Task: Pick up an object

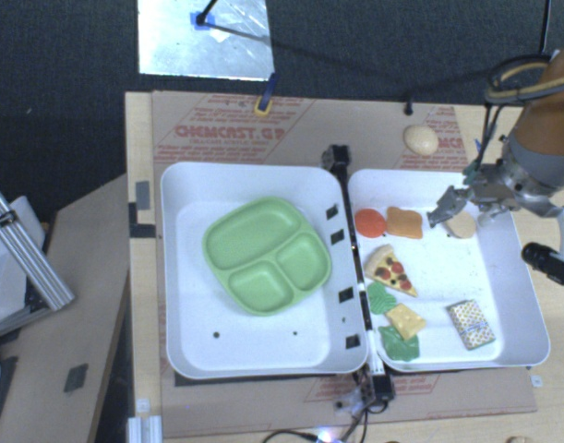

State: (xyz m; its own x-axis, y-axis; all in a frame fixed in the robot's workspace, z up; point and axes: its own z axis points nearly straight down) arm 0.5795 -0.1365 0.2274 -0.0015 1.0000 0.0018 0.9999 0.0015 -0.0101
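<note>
Camera view, left to right: a green divided plate [266, 255] lies in the left bin [185, 340]. The right bin [517, 289] holds a red-orange round [370, 221], an orange piece [404, 222], a pizza slice [391, 270], green leaves [384, 297], a yellow wedge [406, 320] and a patterned packet [472, 324]. At the frame's upper right the gripper [462, 212] hovers over a pale round piece [462, 228], partly hiding it; grip state cannot be told. A beige ball [421, 138] rests on the cardboard [355, 123] beyond.

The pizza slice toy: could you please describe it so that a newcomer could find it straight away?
Look in the right-hand white bin, along its left wall. Below the orange-red disc lies the pizza slice, a pale wedge. Red spots on top set it apart from the green pieces just below it.
</note>
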